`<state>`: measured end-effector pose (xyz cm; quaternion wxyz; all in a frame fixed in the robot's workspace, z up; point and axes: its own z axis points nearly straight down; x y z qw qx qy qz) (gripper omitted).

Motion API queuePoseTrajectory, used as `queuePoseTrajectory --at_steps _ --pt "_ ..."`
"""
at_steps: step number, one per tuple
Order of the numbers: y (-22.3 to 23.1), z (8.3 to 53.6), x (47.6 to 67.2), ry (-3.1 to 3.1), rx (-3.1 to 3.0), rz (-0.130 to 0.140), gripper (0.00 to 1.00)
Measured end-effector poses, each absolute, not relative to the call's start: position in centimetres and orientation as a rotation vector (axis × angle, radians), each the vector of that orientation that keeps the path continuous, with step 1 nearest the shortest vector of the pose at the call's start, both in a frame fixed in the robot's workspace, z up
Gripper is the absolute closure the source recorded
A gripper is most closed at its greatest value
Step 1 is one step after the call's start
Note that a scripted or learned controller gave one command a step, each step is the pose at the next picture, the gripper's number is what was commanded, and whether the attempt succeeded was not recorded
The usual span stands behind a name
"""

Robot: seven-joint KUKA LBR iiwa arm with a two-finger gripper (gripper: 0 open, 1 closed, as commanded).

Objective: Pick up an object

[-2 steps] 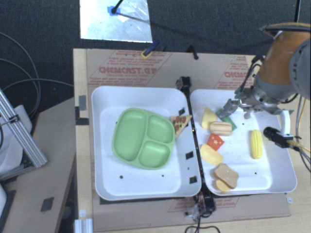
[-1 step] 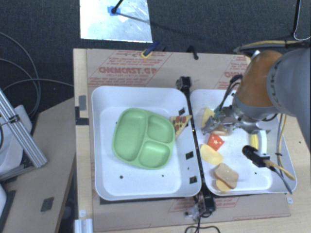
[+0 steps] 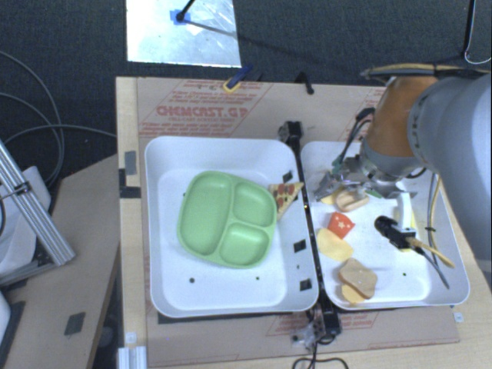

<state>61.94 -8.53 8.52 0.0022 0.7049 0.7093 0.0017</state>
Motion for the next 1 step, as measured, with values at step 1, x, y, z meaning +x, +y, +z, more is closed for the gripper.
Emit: queuePoseTrajectory --at_steps 1 --pt "-1.26 18.76 53.00 2.226 2.212 0.011 0.00"
